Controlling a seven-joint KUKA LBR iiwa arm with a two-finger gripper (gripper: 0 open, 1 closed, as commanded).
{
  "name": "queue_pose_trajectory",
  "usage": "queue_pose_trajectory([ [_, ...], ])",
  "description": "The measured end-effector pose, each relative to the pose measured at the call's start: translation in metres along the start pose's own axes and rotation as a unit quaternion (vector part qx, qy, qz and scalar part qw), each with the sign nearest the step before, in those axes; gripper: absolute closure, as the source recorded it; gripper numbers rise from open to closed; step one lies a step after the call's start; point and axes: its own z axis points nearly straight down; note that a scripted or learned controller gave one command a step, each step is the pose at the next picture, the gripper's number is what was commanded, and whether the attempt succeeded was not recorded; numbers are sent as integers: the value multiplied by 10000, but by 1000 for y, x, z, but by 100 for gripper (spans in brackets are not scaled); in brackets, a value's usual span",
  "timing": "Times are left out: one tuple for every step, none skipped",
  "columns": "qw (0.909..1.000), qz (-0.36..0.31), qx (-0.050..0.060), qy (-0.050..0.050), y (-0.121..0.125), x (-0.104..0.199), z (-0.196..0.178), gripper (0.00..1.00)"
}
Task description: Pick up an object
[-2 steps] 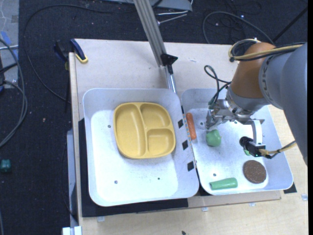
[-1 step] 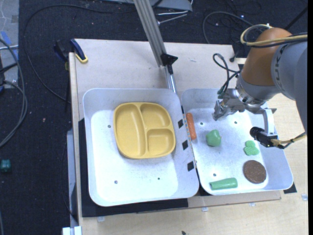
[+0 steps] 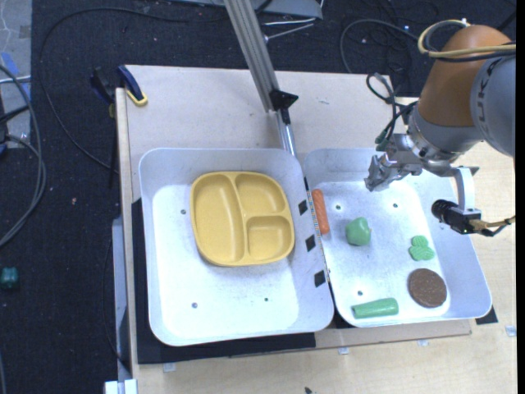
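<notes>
Nearest the frame's bottom, in the right bin [image 3: 474,298], lie a green bar [image 3: 375,308], brown disc [image 3: 427,288], green lumps, orange stick [image 3: 320,212]. Higher up, my claw [image 3: 381,176] hovers; whether it's apart, I cannot tell.

Two shallow white bins side by side on the bench.
The yellow divided plastic tray [image 3: 243,218] lies in the left bin [image 3: 168,302]; the right bin [image 3: 467,281] holds an orange stick [image 3: 320,212], green pieces and a brown disc [image 3: 427,288].
</notes>
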Motion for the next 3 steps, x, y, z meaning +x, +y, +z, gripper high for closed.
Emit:
queue_pose_trajectory([
  [10000, 0, -7, -3, 2, -3, -43, 100],
  [10000, -4, 0, -1, 3, -3, -76, 100],
  [10000, -23, 36, 10, -10, 46, -61, 100],
])
